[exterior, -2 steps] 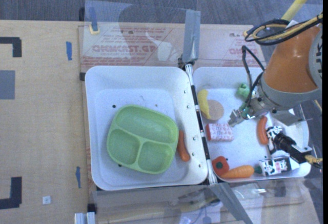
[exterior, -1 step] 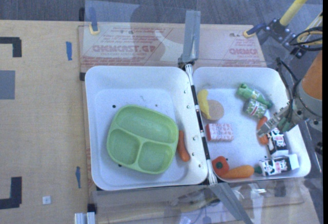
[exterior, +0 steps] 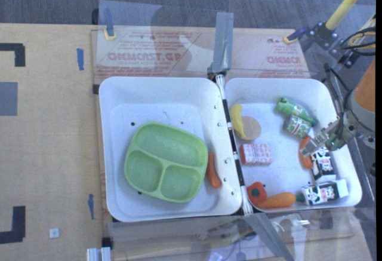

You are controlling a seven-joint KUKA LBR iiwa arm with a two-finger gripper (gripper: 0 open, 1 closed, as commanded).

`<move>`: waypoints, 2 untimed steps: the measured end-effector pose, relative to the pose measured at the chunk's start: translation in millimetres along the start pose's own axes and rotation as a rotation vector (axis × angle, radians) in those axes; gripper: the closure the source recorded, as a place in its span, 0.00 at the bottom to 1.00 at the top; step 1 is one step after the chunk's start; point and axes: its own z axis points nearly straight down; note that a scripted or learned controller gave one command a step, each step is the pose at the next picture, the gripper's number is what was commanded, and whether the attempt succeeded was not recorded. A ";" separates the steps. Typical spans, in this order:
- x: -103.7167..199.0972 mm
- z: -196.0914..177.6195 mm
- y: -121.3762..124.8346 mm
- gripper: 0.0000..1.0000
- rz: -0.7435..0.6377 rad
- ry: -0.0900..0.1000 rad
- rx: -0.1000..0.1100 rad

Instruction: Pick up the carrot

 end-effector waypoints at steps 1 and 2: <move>-0.9 -10.3 1.1 1.00 0.000 -0.004 -0.003; -1.8 -20.6 2.2 1.00 0.000 -0.008 -0.007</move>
